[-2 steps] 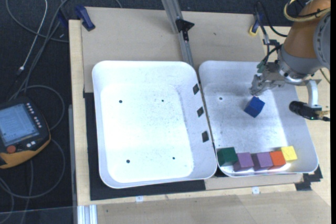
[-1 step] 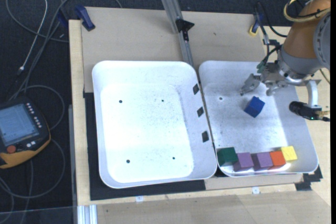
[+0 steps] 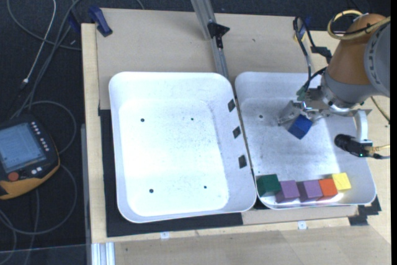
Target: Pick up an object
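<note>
A row of small blocks is being seen along the near wall of the right bin (image 3: 363, 198), well below and slightly left-to-right of the gripper (image 3: 302, 115): a green block (image 3: 268, 184), a purple block (image 3: 289, 190), a second purple block (image 3: 308, 189), an orange block (image 3: 327, 187) and a yellow block (image 3: 342, 181), each touching or nearly touching its neighbour. A blue block (image 3: 301, 126) is being carried at the tip of the tool, tilted onto a corner and sitting just under the metal fingers (image 3: 287, 115); the fingers are being held narrow around it, and the block appears to be gripped by its upper part only. Whether the block is already clear of the bin floor cannot be judged with certainty, though its tilt suggests that it is being lifted. The step in hand is therefore being judged as the raising of the blue block. For it to be done well, the closing force should be kept steady and the arm (image 3: 356, 68) should be drawn straight upward, without sideways swing, since a block held by an edge is likely to pivot and slip out. The lift should be kept away from the row of blocks on the near side of the tool and from the left bin (image 3: 124, 87) lying well off to the far side of the tool from the arm.
</note>
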{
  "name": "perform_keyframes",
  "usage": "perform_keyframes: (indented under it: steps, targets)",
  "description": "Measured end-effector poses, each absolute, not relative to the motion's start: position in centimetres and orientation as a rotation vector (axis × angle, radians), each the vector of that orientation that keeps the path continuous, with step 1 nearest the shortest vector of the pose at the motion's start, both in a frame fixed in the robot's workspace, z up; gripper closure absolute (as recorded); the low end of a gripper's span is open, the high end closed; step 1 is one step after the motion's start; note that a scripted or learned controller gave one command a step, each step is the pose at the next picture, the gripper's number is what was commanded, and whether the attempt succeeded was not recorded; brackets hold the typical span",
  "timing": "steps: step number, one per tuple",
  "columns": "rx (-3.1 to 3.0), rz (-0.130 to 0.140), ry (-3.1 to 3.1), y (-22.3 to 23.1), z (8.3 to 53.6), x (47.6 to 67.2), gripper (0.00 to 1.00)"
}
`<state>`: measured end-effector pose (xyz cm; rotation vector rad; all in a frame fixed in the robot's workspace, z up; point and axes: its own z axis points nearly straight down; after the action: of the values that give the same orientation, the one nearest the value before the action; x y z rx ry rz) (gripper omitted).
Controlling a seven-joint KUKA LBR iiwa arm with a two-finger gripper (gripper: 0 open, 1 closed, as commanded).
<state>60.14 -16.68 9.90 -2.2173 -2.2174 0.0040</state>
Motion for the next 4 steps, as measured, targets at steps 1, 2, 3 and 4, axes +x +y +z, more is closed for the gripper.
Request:
perform_keyframes:
  steps: [1,2,3,4]
  targets:
    - [-2.216,0.002,-2.221,-15.0,10.0,59.9,0.00]
    - [-2.219,0.003,-2.218,-14.7,10.0,58.6,0.00]
    - [-2.219,-0.002,-2.220,-14.6,11.0,58.7,1.00]
    - [-2.213,-0.013,-2.236,-5.1,20.5,61.0,1.00]
